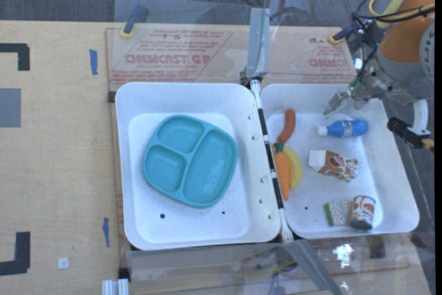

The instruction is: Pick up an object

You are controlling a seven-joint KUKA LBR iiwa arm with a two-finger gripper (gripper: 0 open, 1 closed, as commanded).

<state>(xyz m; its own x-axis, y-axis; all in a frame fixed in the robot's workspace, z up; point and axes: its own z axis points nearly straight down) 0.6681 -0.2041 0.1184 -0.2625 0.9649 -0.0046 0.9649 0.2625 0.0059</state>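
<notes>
My gripper [343, 101] hangs with its 2 fingers parted and nothing between them, just above the blue bottle [343, 128] in the right bin [404, 179]. I'd drop straight over the bottle's middle, straddling its width, before closing.

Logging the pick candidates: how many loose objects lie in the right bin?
6: sausage, carrot and banana by the divider, blue bottle near the gripper, carton mid-bin, can at the front.
</notes>
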